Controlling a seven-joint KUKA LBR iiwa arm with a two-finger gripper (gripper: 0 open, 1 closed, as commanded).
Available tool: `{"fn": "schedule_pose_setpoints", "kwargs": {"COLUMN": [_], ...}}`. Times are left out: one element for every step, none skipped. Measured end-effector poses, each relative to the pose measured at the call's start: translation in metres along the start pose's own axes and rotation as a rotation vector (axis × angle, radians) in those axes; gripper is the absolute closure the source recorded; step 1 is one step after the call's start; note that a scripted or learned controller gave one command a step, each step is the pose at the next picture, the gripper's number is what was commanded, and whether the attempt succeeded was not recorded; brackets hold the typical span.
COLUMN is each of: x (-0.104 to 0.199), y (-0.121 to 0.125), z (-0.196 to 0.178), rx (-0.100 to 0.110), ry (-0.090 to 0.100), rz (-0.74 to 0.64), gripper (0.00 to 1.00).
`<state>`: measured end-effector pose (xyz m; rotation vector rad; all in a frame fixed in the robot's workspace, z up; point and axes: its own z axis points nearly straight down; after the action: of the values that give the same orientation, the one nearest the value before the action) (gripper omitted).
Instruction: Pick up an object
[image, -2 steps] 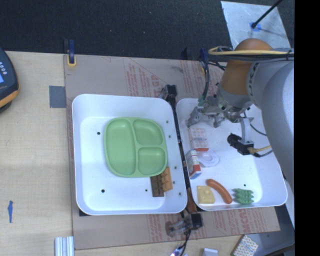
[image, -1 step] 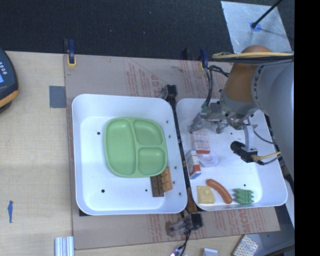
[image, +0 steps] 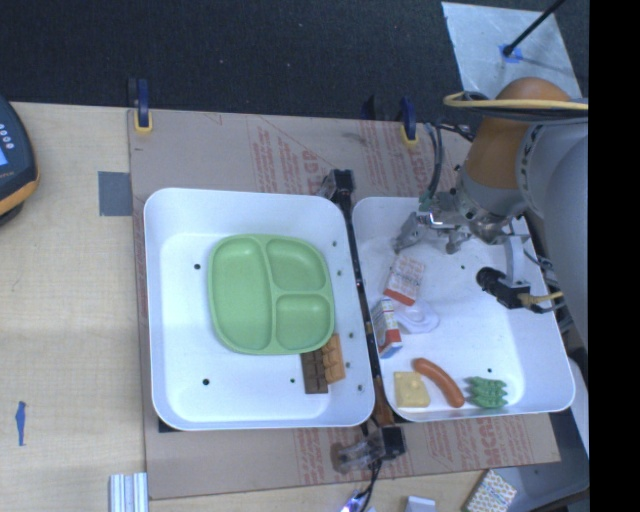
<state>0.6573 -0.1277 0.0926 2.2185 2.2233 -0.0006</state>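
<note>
My gripper (image: 430, 240) hangs over the far end of the right bin (image: 540, 350), open, with nothing between its fingers. Just below it lies a small white and red packet (image: 405, 280). Further toward the front, a white and red tube (image: 385, 325) rests against the bin's left wall, next to a clear plastic piece (image: 420, 322). Along the near wall sit a yellow block (image: 410, 390), a red sausage (image: 440, 382) and a green toy (image: 488, 392).
The left bin (image: 175, 300) holds a green divided plate (image: 270, 293) and a brown block (image: 323, 367) near its front right corner. The arm's grey body and orange band (image: 510, 150) stand over the right bin's far right side.
</note>
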Motion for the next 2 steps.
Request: {"fn": "schedule_pose_setpoints", "kwargs": {"x": [0.02,0.022], "y": [-0.03,0.0], "z": [0.001,0.0], "rx": [0.007,-0.001], "ry": [0.0,0.0], "rz": [0.0,-0.003], "gripper": [0.0,0.0]}}
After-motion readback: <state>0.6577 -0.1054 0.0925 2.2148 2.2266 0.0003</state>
